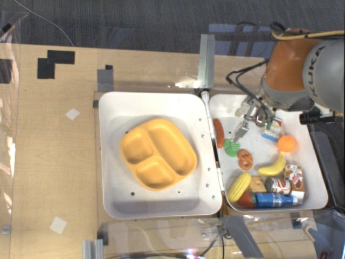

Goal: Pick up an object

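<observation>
Over the right bin (pixel 319 161), near its far edge, I saw the gripper (pixel 243 127) reaching in from the right, fingers pointing down and leftward toward the bin's left wall. Its two fingers were only slightly parted, and I could see nothing held between them. Just below the fingertips lay a small green toy (pixel 232 148), close to but apart from them as far as I could tell. Along the left wall of that bin rested a red sausage (pixel 218 132), and a pretzel (pixel 245 158) lay just beyond the green toy toward the near edge. Beside the gripper sat a small carton (pixel 272 129), with an orange ball (pixel 287 143) next to it and a banana (pixel 273 167) nearer the middle. At the near edge I saw a corn cob (pixel 239 186), a blue bottle (pixel 275 200) and a red-and-white can (pixel 281 185) crowded together. A yellow divided tray (pixel 157 153) sat alone in the middle of the left bin (pixel 113 198).
</observation>
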Available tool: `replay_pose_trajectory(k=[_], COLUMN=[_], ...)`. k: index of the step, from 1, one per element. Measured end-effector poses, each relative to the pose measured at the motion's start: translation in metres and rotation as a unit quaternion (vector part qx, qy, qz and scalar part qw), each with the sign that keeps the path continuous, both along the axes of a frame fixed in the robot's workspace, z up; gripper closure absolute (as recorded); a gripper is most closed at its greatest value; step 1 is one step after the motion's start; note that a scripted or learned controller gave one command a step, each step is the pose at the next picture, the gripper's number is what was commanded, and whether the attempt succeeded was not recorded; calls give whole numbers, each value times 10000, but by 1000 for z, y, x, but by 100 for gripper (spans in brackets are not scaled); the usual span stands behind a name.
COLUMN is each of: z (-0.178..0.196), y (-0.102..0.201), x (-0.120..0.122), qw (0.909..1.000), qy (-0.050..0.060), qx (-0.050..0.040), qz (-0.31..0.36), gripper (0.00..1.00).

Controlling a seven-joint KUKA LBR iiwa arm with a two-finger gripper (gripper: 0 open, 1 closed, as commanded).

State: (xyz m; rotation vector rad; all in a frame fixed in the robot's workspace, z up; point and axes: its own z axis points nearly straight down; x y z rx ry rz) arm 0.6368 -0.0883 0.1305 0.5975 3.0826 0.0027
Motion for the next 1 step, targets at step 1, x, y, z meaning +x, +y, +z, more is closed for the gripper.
replay_pose_trajectory(k=[1], z=[-37], y=[-6], x=[-24], qw=[9687], qy=[-77], qx=[12], qz=[-2480], gripper=[0])
